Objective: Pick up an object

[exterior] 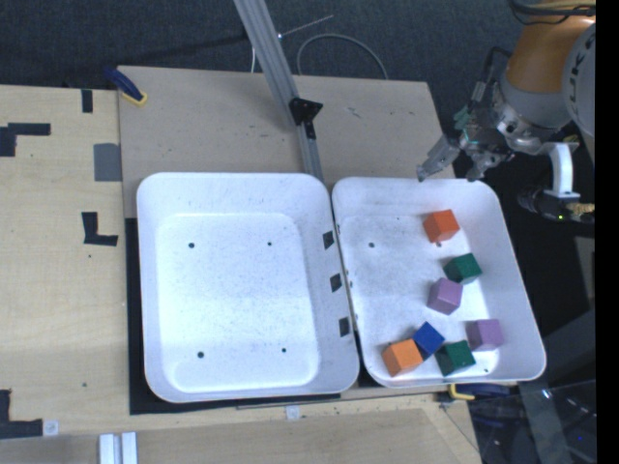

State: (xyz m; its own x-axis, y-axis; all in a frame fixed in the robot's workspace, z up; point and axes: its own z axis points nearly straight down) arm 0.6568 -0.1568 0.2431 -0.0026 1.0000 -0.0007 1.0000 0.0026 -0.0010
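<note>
Hovering above the right bin (503, 222)'s far rim, your gripper (437, 164) is carrying nothing; blocks (441, 225) are lying below; finger state unclear.

Seven blocks crowd the right bin (503, 222) (near-right side); its left half lies open.
</note>
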